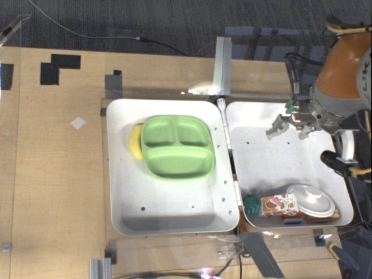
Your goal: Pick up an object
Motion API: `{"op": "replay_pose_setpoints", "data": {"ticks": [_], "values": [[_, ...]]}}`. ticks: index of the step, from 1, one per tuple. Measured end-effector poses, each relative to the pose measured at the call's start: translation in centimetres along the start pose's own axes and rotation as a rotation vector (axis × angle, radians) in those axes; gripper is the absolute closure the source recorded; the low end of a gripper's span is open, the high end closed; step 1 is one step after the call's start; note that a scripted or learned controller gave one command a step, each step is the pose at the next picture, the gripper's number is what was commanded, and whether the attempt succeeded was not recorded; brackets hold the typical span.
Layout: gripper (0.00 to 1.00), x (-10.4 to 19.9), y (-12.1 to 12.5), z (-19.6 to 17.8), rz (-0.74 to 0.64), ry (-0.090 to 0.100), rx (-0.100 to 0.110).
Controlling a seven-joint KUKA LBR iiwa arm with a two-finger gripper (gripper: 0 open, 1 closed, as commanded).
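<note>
One tool (289, 128) — fingers apart — well above the carton (281, 205) at the right bin's (256, 156) near edge.

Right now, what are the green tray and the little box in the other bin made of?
The green divided plate looks like plastic: one even colour, smooth moulded compartments, a soft sheen. The orange carton looks like printed cardboard, judging by its flat faces and picture print, though it is too small to be sure. The white lidded bowl beside it seems glossy plastic.

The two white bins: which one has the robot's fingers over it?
The right bin. The gripper hangs above its upper part, and along its near edge lies a carton. The left bin holds a green plate.
</note>
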State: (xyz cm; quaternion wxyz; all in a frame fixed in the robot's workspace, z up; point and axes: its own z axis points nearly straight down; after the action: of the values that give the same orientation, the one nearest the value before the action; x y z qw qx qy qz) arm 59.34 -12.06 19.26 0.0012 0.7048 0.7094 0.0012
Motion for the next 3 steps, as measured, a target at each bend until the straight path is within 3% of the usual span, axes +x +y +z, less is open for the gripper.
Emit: {"op": "replay_pose_setpoints", "data": {"ticks": [1, 2, 3], "values": [[0.0, -3.0, -0.6, 6.5, 0.155, 0.001, 0.001], [0.0, 2.7, 0.5, 10.5, 0.269, 0.001, -0.005], [0.0, -4.7, 0.4, 2.9, 0.19, -0.002, -0.002]]}}
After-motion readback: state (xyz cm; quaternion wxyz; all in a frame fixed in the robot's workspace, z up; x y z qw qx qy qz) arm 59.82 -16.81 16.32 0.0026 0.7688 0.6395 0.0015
